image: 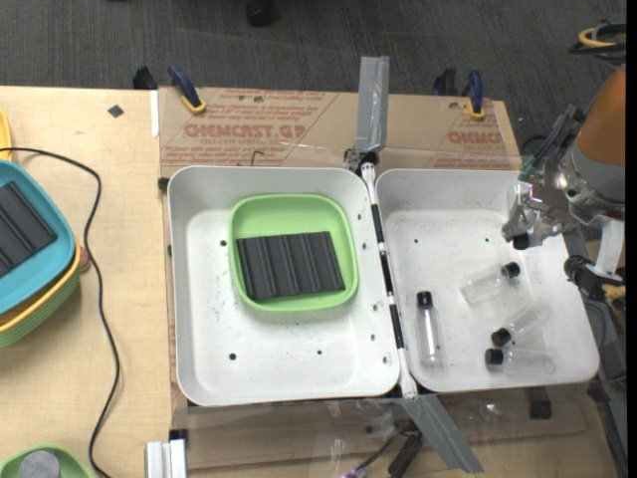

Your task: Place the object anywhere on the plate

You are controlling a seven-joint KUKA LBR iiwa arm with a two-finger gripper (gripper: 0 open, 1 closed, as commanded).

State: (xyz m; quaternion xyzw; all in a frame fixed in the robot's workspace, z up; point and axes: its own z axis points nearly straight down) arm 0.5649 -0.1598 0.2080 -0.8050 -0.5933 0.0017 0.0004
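At the right of the frame the gripper (520, 229) hangs over the right bin (453, 192); whether it is open I cannot tell. Clear vials (427, 325) lie below it. The green plate (294, 212) sits centre-left.

green plate (338, 217) in left bin; clear black-capped vials (427, 325) in right bin.

Green plate (294, 217) with dark ridged insert in left bin (189, 297); clear vials (427, 327) scattered in right bin (448, 197); gripper (521, 229) hovering mid-right.
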